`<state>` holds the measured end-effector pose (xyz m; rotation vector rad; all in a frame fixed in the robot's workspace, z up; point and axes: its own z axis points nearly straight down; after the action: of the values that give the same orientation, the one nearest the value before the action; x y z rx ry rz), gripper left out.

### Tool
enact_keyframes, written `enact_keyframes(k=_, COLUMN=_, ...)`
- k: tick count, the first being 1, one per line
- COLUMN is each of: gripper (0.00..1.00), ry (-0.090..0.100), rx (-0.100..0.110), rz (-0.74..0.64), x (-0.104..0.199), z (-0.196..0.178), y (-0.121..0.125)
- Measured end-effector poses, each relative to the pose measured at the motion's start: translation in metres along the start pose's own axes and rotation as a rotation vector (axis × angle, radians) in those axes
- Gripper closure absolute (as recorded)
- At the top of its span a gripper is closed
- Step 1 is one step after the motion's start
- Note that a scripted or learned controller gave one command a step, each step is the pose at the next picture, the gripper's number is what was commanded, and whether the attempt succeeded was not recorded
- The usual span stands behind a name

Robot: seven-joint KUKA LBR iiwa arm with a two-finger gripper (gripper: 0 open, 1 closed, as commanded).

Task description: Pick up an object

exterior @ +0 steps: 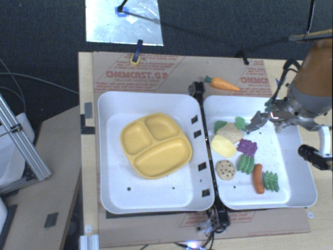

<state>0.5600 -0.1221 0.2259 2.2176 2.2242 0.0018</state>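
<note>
Fingers (pixel 256 123) state: cannot tell | hovering in right bin (pixel 302 155) | toy food pile (pixel 234 139) just beside, lower-left

A single fixed camera looks down from above at a slant, set far enough back to take in the whole table (pixel 171 66) and both white bins: the left bin (pixel 112 139) and the right bin (pixel 296 160). Dark floor (pixel 41 20) fills the top of the view. The arm (pixel 317 77) enters from the right.
</note>
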Motion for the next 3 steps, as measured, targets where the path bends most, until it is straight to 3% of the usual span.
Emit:
enact_keyframes(k=1, gripper=1.00, ry=0.000, rx=-0.004, rz=-0.002, x=0.000, z=-0.011, y=0.001)
enact_keyframes(k=2, gripper=1.00, ry=-0.001, rx=-0.017, rz=-0.003, x=0.023, z=-0.155, y=-0.073)
enact_keyframes(k=3, gripper=1.00, ry=-0.002, rx=-0.007, rz=0.003, x=0.003, z=-0.198, y=-0.073)
